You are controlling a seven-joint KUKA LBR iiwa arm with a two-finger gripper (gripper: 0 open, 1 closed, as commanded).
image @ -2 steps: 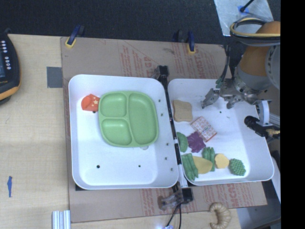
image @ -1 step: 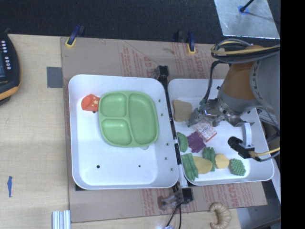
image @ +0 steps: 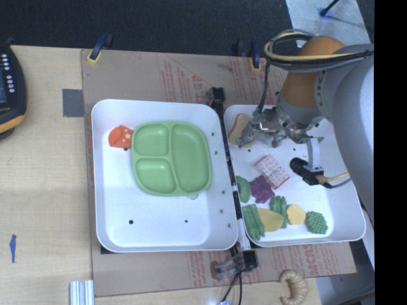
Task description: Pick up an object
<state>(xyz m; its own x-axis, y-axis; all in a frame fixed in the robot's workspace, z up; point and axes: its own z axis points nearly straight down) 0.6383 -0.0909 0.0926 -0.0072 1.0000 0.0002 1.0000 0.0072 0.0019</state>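
My gripper (image: 262, 131) hangs low over the far part of the right bin (image: 346, 224), just right of a tan food piece (image: 239, 129) by the bin's far left corner. A pink checkered box (image: 271, 170) lies just in front of the gripper. Nearer the front lie a purple bunch (image: 261, 187), a green pod (image: 253, 222), a yellow piece (image: 271, 220), a small yellow item (image: 296, 215) and a green knobbly piece (image: 316, 222). Nothing shows clearly between the gripper's parts.
The left bin (image: 108, 227) holds a green divided plate (image: 172, 157) and a red item with a star (image: 119, 136) at its far left. A curled tan thing (image: 294, 286) lies on the bench in front of the right bin. A black pendant (image: 9, 91) sits at far left.
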